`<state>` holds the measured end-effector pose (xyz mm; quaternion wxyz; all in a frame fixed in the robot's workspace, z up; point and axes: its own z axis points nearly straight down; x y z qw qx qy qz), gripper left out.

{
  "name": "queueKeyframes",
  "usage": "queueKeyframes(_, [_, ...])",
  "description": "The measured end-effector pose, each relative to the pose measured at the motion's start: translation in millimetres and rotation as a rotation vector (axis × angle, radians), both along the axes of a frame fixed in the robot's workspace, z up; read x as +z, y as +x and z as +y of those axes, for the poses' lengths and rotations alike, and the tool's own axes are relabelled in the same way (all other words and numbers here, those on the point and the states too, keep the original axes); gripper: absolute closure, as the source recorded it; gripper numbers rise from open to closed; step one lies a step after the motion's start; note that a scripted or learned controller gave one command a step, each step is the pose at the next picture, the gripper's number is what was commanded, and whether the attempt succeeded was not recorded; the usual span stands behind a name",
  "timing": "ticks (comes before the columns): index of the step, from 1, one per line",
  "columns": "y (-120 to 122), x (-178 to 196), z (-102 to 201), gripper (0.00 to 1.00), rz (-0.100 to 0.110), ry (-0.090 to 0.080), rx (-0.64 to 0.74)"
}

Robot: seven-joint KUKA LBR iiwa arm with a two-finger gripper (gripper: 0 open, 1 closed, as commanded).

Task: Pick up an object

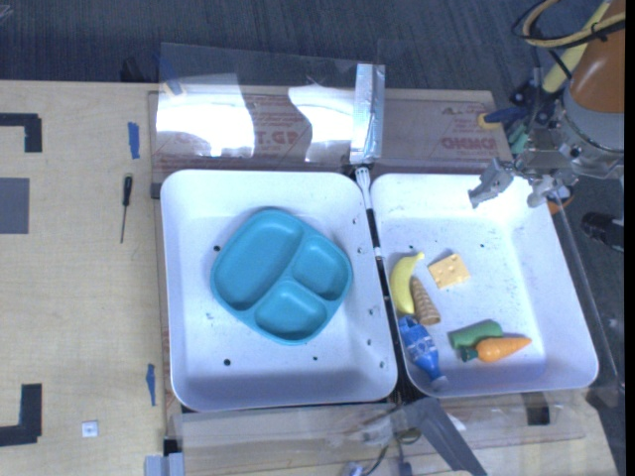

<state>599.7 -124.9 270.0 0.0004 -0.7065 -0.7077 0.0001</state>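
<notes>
- Robotics lab, test cell setup.
- Plywood surface (pixel 69 296) with black tape corner markers (pixel 30 132) and blue tape tabs (pixel 133 139), the fiducial kind.
- Two white bins (pixel 189 365) fixed side by side, clear acrylic sheet (pixel 258 107) standing behind them.
- Contents are toy props: blue divided plate (pixel 282 274), plastic banana (pixel 402 278), carrot (pixel 502 347).
- Yellow cable loop (pixel 566 18) on the arm, grey carpet floor (pixel 298 8).
- Screwdriver (pixel 125 204) left lying on the surface.

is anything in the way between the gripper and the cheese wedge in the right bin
Nothing visible. The gripper sits over the right bin's far corner, and bare bin floor lies between it and the cheese wedge. The banana sits beyond the wedge.
</notes>
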Motion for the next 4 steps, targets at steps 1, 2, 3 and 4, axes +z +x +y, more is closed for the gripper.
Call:
queueKeyframes(1, [-28.8,-88.8,46.8,0.0,0.005,0.001,0.094])
queueKeyframes(2, [-3.0,-181.4,-16.5,0.0,-0.009,-0.003,0.156])
queueKeyframes(3, [-32.1,-182.2,16.5,0.0,-0.006,-0.001,0.201])
queueKeyframes(4, [36.4,-183.7,-30.9,0.0,-0.005,-0.003,0.144])
